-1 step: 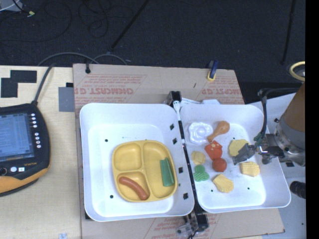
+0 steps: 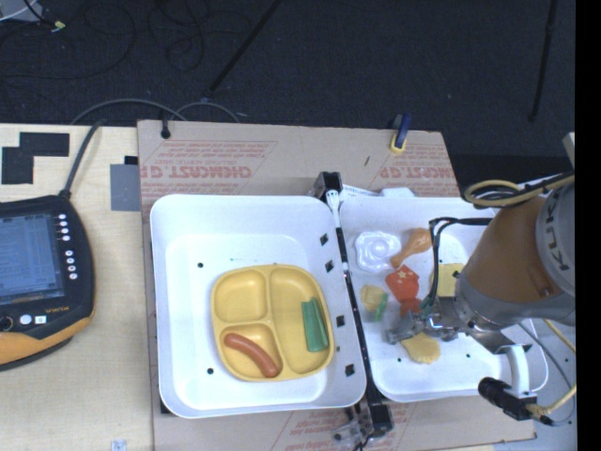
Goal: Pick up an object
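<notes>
Your gripper (image 2: 406, 327) sits low in the right bin (image 2: 449, 388), dark metal at the end of the arm (image 2: 512, 271), which enters from the right with its orange band broad over the bin's right half. You cannot tell from this angle how the gripper is set or whether it has anything.

Items around it, right bin:
- pale yellow rounded piece (image 2: 422, 349), just beside the gripper, toward the near wall
- red blocky piece (image 2: 405, 286), just above the gripper
- small yellow-green piece (image 2: 375, 299), to its left, near the divider
- white ruffled piece (image 2: 377, 249), toward the far wall
- orange drumstick-shaped piece (image 2: 412, 244), beside the white one
- yellow piece (image 2: 451, 275), partly hidden by the arm

Left bin (image 2: 178, 252): a glossy yellow compartment plate (image 2: 246, 294) holding a reddish sausage (image 2: 251, 352) and a green bar (image 2: 314, 324), in separate compartments. White floor lies bare around the plate on all sides.
</notes>
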{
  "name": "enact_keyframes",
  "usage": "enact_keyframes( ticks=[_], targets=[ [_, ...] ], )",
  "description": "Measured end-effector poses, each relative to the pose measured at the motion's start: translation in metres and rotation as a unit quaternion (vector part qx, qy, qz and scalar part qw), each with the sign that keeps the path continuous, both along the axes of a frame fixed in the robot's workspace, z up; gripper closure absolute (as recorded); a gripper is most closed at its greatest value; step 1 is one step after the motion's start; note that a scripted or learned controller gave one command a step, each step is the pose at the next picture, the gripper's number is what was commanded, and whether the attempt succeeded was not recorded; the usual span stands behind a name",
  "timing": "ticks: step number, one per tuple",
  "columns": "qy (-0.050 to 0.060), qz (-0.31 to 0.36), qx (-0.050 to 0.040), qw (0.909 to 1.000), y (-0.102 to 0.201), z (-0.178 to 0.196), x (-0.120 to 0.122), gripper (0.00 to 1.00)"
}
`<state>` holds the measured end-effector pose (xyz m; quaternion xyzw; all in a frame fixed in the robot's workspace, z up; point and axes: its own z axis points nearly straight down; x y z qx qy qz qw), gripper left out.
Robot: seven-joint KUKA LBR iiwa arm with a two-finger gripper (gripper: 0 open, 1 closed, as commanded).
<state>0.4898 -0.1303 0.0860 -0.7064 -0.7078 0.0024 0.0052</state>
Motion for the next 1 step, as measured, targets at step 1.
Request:
enact_keyframes(
  ticks=[1],
  targets=[
    [-0.003,-0.004,-0.0007,1.0,-0.0041,0.0166,0.001,1.0]
  ],
)
